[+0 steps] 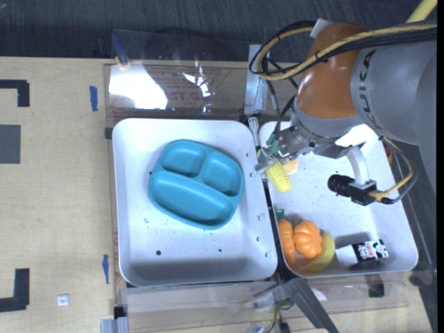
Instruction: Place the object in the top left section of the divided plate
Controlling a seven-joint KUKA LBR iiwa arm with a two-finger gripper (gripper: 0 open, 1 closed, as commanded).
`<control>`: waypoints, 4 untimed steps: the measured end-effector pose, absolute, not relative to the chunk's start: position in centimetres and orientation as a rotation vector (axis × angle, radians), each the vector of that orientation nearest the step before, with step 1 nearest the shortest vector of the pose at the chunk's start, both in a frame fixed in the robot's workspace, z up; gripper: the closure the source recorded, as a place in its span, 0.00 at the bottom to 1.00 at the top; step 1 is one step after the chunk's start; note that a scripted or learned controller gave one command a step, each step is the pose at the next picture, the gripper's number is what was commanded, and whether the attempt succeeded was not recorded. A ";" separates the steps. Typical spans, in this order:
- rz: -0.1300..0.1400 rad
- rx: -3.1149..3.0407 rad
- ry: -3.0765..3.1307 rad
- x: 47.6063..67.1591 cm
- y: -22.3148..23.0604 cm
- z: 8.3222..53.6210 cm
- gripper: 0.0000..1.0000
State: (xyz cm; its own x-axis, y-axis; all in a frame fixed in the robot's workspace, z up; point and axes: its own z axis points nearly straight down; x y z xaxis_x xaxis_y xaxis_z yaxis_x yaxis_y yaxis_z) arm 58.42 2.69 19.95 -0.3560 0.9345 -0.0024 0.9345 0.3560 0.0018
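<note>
While its long axis runs from upper left to lower right, the yellow corn cob (280, 177) hangs clamped between the fingers of the gripper (276, 164) over the right bin's (388, 252) left edge, right of the blue divided plate (196, 182) in the left bin (132, 186). The grey arm (388, 61) reaches in from the upper right over the wooden bench (48, 214).

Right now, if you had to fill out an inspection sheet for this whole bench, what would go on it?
Surface: two white bins, left bin, right bin, on a wooden bench.
Job's things: blue divided plate in the left bin; yellow corn cob at the gripper, over the right bin's left edge.
Clutter: orange pumpkin, small black and white object.
Grippers: finger state unclear.
Cables: yellow and black cables looping over the arm.
Surroundings: clear plastic sheet, blue tape marks.
</note>
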 end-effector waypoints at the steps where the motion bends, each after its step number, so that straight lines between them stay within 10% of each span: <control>1: 0.005 1.776 2.582 58.6 2.8 21.1 1.00; 3: 0.008 1.843 2.529 55.5 4.9 16.8 1.00; 4: 0.001 1.842 2.545 55.2 5.3 16.3 0.00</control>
